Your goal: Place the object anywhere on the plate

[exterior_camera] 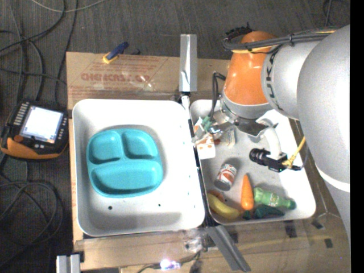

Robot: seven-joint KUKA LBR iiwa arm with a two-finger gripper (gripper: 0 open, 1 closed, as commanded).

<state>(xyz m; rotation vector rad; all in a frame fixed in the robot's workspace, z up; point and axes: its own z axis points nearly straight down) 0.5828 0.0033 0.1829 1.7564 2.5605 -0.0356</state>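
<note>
A teal plate (126,162) with three compartments lies in the left white bin (102,215). My gripper (208,131) hangs over the upper left corner of the right bin (304,206), close to the wall between the two bins. Just below it sits a small white and orange object (206,148); whether the gripper touches it I cannot tell. The orange wrist band and the grey arm cover the bin's far part.
Lower in the right bin lie a small red and white can (226,176), a carrot (246,192), a banana (223,207), a green bottle (274,198) and a dark green item (267,211). A tablet (38,127) rests left of the bench.
</note>
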